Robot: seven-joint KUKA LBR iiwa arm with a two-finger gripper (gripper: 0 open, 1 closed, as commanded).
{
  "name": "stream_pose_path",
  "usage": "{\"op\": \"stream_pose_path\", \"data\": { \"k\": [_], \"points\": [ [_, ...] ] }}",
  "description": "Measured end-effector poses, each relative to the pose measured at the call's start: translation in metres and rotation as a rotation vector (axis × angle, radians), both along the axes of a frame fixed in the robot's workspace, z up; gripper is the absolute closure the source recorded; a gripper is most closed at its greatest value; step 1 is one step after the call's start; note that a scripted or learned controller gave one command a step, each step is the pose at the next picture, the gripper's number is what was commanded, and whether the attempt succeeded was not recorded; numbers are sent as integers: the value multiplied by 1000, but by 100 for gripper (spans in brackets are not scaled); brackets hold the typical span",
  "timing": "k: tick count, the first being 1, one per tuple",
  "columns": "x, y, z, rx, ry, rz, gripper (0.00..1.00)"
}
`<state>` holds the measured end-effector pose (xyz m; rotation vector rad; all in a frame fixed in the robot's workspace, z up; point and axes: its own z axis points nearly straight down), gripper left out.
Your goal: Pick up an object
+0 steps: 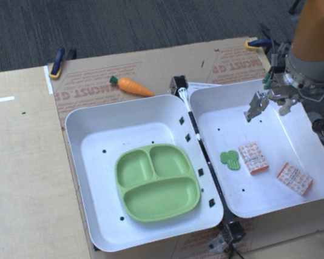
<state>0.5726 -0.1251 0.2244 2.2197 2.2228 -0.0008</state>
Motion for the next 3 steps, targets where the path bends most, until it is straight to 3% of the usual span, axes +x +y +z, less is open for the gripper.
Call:
{"op": "stream_pose_path", "data": {
  "k": [1,2,3],
  "points": [
    [-66,31,-102,1,1,85,0],
    [-50,15,-128,-1,-6,215,0],
    [-47,13,-117,-7,-15,211,100]
  ]
}}
